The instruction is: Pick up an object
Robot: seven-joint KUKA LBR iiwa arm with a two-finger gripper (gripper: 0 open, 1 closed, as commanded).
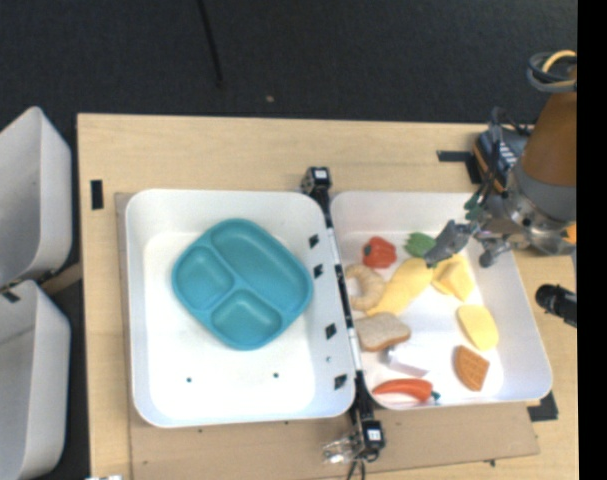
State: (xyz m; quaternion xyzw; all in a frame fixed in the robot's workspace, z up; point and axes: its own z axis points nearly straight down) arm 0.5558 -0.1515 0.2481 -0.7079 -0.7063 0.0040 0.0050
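The right bin (513,368) holds several toy foods: a red tomato (380,252), a green piece (420,242), a yellow banana (407,284), a pale pretzel (363,286), a bread slice (383,330), a yellow wedge (456,279), a yellow oval (477,326), an orange piece (471,369) and a red chili (403,390). My gripper (471,247) hangs over the bin's far right part, just above the yellow wedge and right of the green piece. Its fingers (447,240) are spread open with nothing between them.
The left bin (153,368) carries a blue sectioned plate (242,282). A row of black clips runs along the divider (333,298) between the bins. The arm's orange band (551,148) rises at the far right over the wooden bench (233,148).
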